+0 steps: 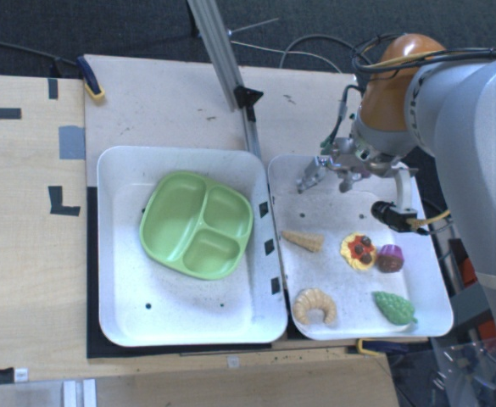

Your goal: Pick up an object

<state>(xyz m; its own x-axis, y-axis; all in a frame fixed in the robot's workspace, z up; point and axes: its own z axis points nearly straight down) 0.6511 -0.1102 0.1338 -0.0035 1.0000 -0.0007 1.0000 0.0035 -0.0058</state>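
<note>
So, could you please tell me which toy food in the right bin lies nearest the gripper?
The cone-shaped piece, lying alone toward the bin's left; the others sit lower or further right.

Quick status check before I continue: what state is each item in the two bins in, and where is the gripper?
green divided plate: lying tilted in the left bin
cone: on its side, right bin
croissant: flat, near the front edge
pizza piece: flat, touching the purple piece
green leafy piece: flat, front right corner
gripper: above the right bin's back, nothing between its fingers
</note>
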